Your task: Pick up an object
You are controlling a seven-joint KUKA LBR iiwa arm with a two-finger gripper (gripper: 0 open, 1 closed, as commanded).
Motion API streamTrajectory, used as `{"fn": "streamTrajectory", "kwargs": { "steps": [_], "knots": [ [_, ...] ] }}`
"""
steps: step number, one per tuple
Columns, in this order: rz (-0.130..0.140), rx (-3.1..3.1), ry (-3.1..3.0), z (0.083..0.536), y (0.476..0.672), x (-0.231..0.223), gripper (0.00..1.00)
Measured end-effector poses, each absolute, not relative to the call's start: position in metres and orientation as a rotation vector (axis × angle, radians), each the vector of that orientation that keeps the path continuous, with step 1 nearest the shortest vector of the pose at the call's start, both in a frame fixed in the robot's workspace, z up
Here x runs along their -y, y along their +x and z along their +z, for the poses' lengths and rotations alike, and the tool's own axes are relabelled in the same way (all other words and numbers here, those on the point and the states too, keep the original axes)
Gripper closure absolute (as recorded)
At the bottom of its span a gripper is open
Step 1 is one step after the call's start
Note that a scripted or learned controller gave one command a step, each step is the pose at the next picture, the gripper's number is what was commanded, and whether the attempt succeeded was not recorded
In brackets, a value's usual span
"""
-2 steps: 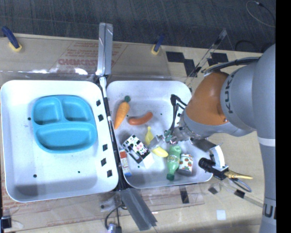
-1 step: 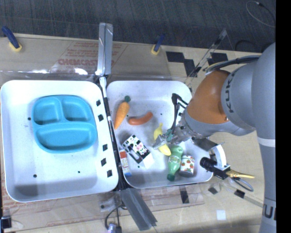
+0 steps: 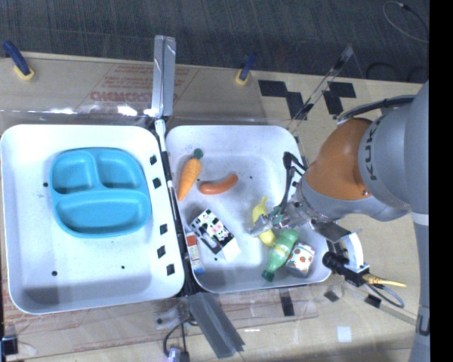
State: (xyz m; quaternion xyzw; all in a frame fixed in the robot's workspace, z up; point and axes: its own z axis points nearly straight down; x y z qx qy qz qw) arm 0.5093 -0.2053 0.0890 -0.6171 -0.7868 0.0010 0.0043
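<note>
The counter (image 3: pixel 302 81) is a pale board with black square marks near its far right corner. Two shallow white bins sit directly on it side by side, touching along a central divider: the left bin (image 3: pixel 19 225) and the right bin (image 3: pixel 234 136). Blue clamps (image 3: pixel 18 60) grip its far edge.

A: What is seen beyond the bench?
B: Dark grey carpet (image 3: pixel 211 13) is seen along the top, with a thin cable (image 3: pixel 408 13) laid on it at upper right.
A: And the bench itself?
B: A pale wooden bench top (image 3: pixel 75 78) is seen, marked with black squares (image 3: pixel 283 93). Two blue clamps (image 3: pixel 19 60) are fixed at its far edge. Lighting is even.
</note>
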Motion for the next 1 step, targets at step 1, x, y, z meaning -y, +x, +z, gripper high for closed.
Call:
{"fn": "streamTrajectory", "kwargs": {
  "steps": [1],
  "knots": [
    [0.005,2.512,-1.876,0.1872,0.5652,0.1402,1.00]
  ]
}}
